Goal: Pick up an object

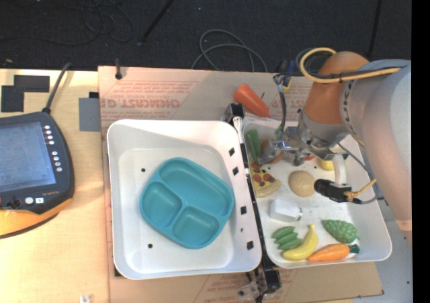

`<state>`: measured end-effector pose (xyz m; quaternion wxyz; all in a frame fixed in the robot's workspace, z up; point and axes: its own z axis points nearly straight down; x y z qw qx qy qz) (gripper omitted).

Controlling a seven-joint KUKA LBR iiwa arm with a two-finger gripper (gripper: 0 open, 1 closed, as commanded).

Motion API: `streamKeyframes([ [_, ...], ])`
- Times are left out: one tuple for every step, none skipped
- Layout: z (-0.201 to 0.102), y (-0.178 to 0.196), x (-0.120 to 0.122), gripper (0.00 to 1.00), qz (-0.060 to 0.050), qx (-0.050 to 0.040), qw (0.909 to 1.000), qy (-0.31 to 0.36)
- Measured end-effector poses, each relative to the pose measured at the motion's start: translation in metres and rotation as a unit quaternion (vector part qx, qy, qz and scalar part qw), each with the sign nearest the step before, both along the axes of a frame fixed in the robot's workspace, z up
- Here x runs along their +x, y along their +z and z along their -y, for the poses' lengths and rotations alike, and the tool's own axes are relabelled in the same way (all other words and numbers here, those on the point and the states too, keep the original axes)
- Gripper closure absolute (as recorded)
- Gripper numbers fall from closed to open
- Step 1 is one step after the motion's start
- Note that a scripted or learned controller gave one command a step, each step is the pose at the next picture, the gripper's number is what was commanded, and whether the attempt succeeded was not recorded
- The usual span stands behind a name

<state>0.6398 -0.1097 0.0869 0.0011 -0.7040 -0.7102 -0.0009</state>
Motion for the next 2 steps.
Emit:
streamKeyframes([
  [0.067, 0.067, -0.034, 0.0, 0.0, -0.0026, 1.0, -0.006],
  [0.041, -0.004, 0.001, 0.0, -0.008, -0.0013, 1.0, -0.005],
])
